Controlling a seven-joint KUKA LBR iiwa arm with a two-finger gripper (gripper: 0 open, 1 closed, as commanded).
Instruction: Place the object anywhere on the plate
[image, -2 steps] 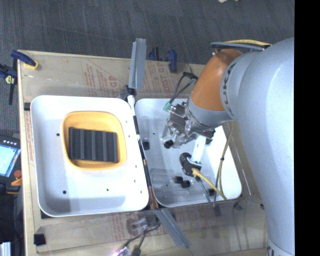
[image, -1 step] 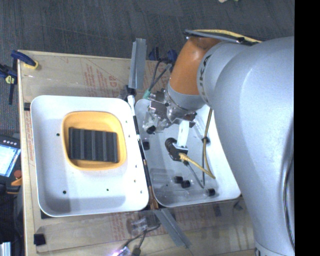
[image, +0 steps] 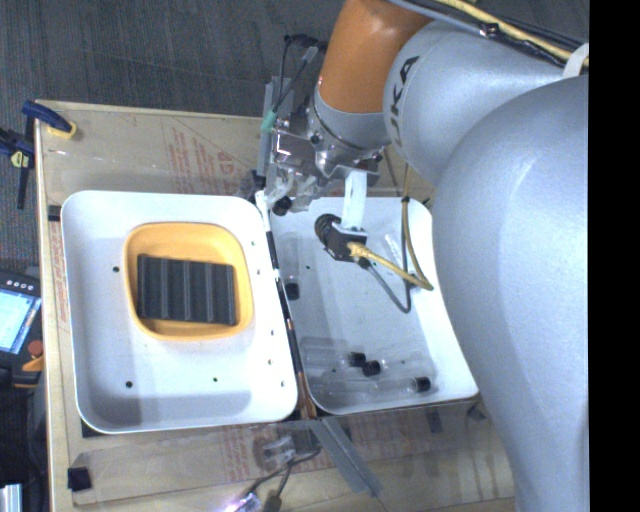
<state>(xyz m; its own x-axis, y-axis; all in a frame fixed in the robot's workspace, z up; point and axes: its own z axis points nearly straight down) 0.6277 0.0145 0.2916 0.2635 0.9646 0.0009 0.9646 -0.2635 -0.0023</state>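
Observation:
A dark grey ridged rectangular object (image: 190, 290) lies flat in the middle of the yellow plate (image: 190, 240). The plate rests in the left white bin (image: 100, 390). My gripper (image: 305, 195) hangs over the far left corner of the right bin (image: 440, 370), close to the wall between the two bins. It is to the right of the plate and apart from it. Nothing can be seen held by it.
The grey arm with its orange band (image: 365, 50) covers the right side of the scene. A dark fitting with a yellowish cable (image: 385, 265) hangs under the wrist over the right bin. Small dark bits (image: 370, 367) lie near that bin's front edge.

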